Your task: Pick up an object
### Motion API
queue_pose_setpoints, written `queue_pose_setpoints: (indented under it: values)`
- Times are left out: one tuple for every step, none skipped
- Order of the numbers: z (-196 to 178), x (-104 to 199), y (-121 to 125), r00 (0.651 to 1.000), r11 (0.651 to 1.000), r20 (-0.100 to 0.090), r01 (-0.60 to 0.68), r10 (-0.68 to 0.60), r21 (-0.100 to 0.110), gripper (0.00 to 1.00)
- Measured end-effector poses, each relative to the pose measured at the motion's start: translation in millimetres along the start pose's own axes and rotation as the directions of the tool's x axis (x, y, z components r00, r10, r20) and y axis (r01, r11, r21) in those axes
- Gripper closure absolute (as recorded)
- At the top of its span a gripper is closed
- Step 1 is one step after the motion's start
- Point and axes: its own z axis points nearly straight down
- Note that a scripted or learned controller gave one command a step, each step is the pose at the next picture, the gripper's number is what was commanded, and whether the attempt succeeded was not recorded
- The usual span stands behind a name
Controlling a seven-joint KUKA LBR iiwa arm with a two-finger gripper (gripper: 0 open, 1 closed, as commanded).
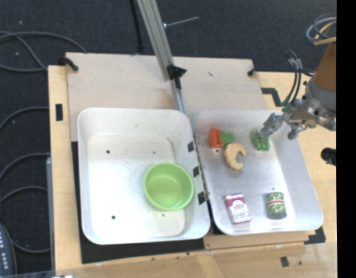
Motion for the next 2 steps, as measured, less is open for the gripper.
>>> queue_pose_setpoints:
  values:
    - [0.0, -0.1, 0.0, 1.0, 1.0, 0.0, 0.0, 0.0, 0.0, 0.0]
    - [43.8, -7.9, -2.0, 1.0, 1.0, 0.002, -0.005, 0.005, 0.005, 0.0]
